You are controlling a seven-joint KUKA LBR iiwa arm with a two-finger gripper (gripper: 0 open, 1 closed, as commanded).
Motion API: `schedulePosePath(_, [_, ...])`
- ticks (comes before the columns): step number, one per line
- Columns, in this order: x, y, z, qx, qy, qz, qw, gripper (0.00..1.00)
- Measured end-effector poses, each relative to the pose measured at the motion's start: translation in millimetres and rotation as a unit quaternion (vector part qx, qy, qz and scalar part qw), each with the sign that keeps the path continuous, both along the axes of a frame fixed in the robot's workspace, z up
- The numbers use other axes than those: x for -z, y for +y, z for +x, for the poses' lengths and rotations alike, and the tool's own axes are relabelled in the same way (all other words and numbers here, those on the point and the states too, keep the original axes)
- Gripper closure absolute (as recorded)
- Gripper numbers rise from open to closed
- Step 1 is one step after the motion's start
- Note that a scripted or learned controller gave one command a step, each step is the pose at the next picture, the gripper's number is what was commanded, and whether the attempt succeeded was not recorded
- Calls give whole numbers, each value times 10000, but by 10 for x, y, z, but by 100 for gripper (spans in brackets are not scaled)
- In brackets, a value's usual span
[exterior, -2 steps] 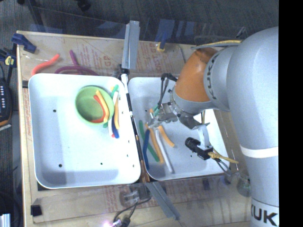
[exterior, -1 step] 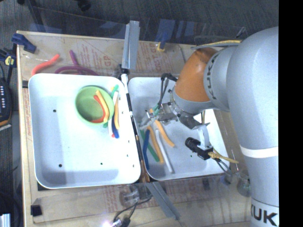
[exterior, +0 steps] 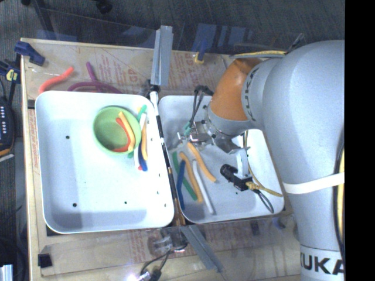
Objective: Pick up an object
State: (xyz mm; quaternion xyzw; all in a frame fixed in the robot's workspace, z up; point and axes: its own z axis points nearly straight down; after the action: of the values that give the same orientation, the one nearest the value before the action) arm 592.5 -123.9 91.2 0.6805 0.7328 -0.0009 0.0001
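Counter [exterior: 105,60] (pale, printed with red lettering) carries two white bins: left bin [exterior: 64,180], right bin [exterior: 266,163], side by side, touching. Orange strip [exterior: 55,79] near back-left corner.

Bright overhead light washes the left bin [exterior: 70,174] nearly to glare, while the arm [exterior: 304,122] throws soft shadow over the right bin [exterior: 263,151]. The floor stays dim; the picture is slightly soft.

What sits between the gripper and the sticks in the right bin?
Nothing visible. The gripper hangs low over the right bin, with the orange stick and the other loose sticks lying uncovered just below it in the view. The finger state is unclear.
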Motion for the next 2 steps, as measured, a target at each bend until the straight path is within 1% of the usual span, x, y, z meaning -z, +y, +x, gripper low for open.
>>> schedulePosePath(1, [-109,11,12,-23,-24,0,10000,100])
schedulePosePath(2, [-107,12,11,-23,-22,1,10000,0])
